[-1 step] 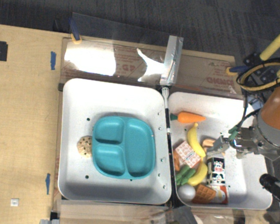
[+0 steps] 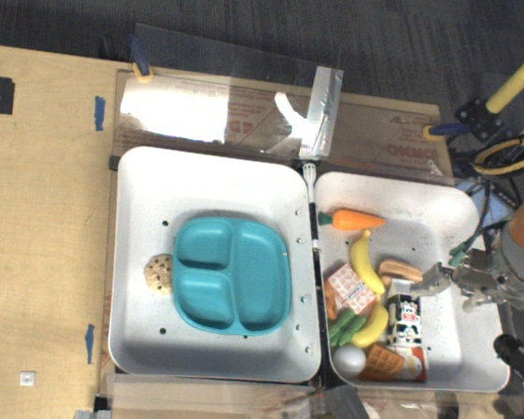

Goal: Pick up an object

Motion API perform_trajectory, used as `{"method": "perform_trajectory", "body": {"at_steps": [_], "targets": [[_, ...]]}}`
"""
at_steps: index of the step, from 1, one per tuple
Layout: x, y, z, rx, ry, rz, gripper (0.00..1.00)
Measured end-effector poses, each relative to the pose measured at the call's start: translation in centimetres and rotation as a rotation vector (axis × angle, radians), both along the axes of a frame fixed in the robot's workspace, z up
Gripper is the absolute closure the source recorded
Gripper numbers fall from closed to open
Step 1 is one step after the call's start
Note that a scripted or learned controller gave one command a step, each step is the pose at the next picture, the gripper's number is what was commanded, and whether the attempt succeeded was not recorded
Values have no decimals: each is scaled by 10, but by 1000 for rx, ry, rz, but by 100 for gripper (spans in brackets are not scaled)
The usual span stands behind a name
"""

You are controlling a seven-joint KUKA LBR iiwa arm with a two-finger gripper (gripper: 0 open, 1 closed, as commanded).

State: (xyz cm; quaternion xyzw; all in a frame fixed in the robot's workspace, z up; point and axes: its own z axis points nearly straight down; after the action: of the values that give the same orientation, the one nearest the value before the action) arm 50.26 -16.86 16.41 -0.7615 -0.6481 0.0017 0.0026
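Observation:
The right bin [image 2: 450,211] holds a pile of toy food. An orange carrot [image 2: 355,221] lies at the back, with a yellow banana [image 2: 365,264] curving down from it. A hot dog [image 2: 400,270] lies next to the banana, and a pink box [image 2: 349,288] and a green pepper [image 2: 346,326] sit at the left. A black and white carton [image 2: 405,320] stands in the middle, with a white ball [image 2: 350,359] and an orange waffle piece [image 2: 388,361] in front. My gripper [image 2: 444,274] hangs over the bin's right half, just right of the hot dog and above the carton.
The left bin [image 2: 142,190] holds a teal divided plate [image 2: 232,274] and a cookie [image 2: 159,273] at the plate's left edge. A clear sheet and a metal bracket [image 2: 320,112] stand behind the bins. Yellow and black cables [image 2: 509,147] lie at the back right.

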Motion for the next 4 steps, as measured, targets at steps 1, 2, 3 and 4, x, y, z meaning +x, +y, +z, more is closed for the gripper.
{"method": "perform_trajectory", "body": {"at_steps": [1, 2, 3, 4], "targets": [[42, 16, 97, -3, -12, 77, 0], [-2, 36, -26, 1, 5, 60, 0], [3, 52, -73, -2, -16, 48, 0], [-4, 64, -73, -8, -26, -18, 0]]}}
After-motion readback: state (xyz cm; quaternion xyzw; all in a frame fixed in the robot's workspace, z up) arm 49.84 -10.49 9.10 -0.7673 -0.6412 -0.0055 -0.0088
